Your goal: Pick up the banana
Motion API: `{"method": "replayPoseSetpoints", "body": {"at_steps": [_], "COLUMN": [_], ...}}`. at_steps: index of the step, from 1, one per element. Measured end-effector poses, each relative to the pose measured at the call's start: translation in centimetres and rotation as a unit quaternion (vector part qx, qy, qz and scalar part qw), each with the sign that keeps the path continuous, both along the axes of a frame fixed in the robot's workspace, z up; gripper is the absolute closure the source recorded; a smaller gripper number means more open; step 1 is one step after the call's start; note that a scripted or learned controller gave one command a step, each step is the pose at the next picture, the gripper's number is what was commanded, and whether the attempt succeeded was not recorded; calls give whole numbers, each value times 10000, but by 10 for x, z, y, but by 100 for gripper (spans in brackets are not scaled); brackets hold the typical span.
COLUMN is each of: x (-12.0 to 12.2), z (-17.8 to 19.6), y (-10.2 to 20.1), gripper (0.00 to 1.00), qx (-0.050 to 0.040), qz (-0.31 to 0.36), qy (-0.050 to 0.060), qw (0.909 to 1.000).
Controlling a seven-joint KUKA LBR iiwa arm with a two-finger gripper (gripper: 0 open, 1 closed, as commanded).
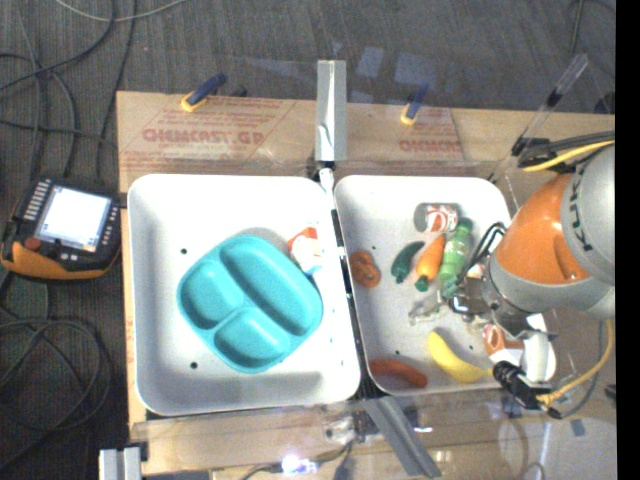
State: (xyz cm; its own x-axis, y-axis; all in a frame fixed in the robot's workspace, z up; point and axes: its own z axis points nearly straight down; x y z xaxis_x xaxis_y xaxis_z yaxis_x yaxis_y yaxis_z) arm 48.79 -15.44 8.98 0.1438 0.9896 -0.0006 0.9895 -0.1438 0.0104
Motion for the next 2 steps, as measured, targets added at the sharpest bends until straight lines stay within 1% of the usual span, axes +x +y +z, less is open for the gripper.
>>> {"method": "replayPoseSetpoints", "body": {"at_steps": [1,2], "x": [0,-1], "z": [0,-1], "y": [-3,-4], "gripper": [0,0], "qx": [27,7], "qz": [178,504], "qy": [16,21], "qw": [9998,9987]}}
